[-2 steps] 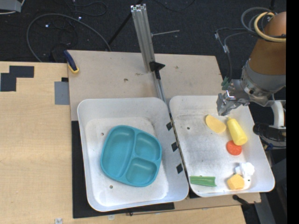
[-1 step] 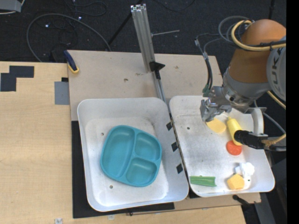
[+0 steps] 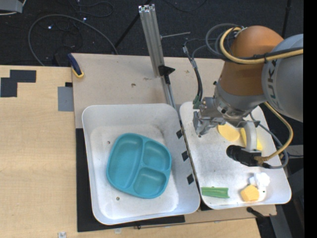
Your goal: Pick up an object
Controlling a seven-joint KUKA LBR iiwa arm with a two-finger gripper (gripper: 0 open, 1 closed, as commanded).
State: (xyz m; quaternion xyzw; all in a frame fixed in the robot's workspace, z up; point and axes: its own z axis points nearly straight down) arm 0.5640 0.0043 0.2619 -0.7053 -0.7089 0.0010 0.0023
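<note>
Hovering at the far left corner of the shallow white right bin (image 3: 218,170), the hand (image 3: 200,127) (spread or pressed, I couldn't tell) was beside a flat yellow piece (image 3: 228,132), probably light and stiff; pinch its edge.

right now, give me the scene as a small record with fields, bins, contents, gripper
left bin: holds a teal divided plate, lying flat
right bin: green flat piece and orange-yellow block near the front; small white piece beside the block; yellow pieces partly under the arm
gripper: over the right bin's back left part, apart from the green piece
held: nothing seen in the gripper
</note>
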